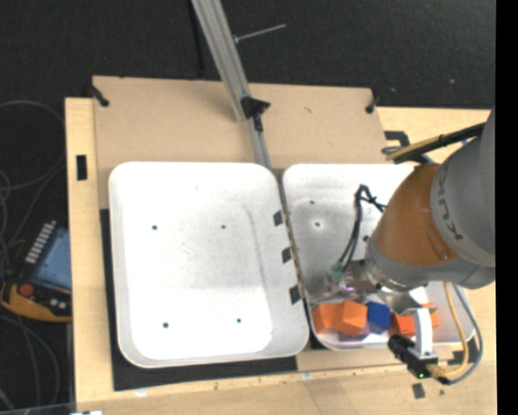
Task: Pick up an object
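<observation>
Item: KUKA arm (431,223), grey with orange band, is reaching in from the right of the frame and is bending down over the right bin (319,188). Its wrist is covering the gripper (355,290) at lower centre-right; whether the jaws are open or shut cannot be told. Candidate objects are lying clustered at the bin's lower edge: an orange block (341,317), a blue block (378,316) just beside it, and a further orange piece (404,323) to the right. Left bin (194,258) is sitting alongside. Step in hand, by judgement: descent toward the cluster. Next move is calling for closing squarely on one block, then lifting straight.
</observation>
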Tool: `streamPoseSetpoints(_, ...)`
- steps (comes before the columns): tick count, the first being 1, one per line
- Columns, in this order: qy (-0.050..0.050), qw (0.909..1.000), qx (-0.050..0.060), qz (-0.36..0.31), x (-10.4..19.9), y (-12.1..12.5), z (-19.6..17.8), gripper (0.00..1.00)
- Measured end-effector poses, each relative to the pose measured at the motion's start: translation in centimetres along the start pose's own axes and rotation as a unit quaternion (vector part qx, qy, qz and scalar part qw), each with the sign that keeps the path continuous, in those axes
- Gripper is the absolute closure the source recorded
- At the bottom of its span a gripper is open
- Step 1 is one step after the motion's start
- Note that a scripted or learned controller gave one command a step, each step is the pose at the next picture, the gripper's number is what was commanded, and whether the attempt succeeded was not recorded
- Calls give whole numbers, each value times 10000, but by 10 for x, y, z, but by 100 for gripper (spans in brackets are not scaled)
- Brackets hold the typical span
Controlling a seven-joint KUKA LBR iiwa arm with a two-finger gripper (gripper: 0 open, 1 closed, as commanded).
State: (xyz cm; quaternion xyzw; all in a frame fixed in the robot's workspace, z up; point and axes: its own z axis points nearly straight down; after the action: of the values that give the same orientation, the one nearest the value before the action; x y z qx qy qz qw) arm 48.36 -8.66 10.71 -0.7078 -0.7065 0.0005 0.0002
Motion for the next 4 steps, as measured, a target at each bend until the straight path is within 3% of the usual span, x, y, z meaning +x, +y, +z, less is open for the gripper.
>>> streamPoseSetpoints(1, -21, 10000, -24, 35, -1, 1, 9, 0)
streamPoseSetpoints(2, -10, 10000, -54, -23, -10, 3, -81, 0)
streamPoseSetpoints(3, -6, 10000, -12, -32, -9, 1, -76, 0)
streamPoseSetpoints(4, 1, 10000, 16, -38, -7, 30, -4, 0)
